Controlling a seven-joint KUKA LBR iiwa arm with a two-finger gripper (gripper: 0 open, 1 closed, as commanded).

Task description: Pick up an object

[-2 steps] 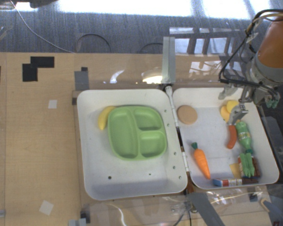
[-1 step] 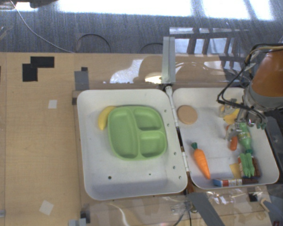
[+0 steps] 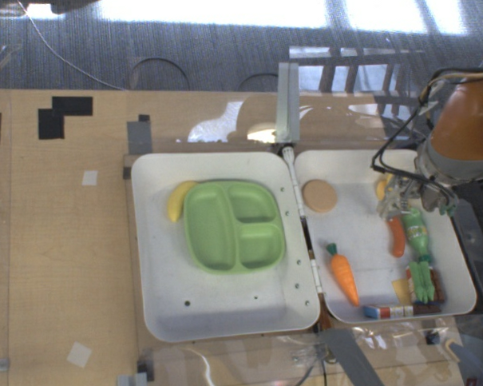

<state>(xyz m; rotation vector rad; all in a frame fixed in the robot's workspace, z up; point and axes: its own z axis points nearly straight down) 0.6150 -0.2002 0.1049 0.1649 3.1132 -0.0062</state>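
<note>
My gripper (image 3: 405,203) hangs over the right part of the right bin (image 3: 360,168), below the orange-banded wrist (image 3: 465,126). Just under it lie a red-orange pepper-like piece (image 3: 397,236) and a pale green item (image 3: 417,232). A small yellow piece (image 3: 381,188) sits beside the gripper's left side. Further left in this bin are an orange carrot (image 3: 345,278) with a green top and a round tan disc (image 3: 319,196). Nothing shows as held.
A green bundle (image 3: 422,278), a small yellow block (image 3: 401,289) and a red-white-blue stick (image 3: 388,310) lie near the right bin's front. The left bin (image 3: 162,296) holds a green divided plate (image 3: 232,226) and a banana (image 3: 178,199). A metal post (image 3: 286,102) stands behind the bins.
</note>
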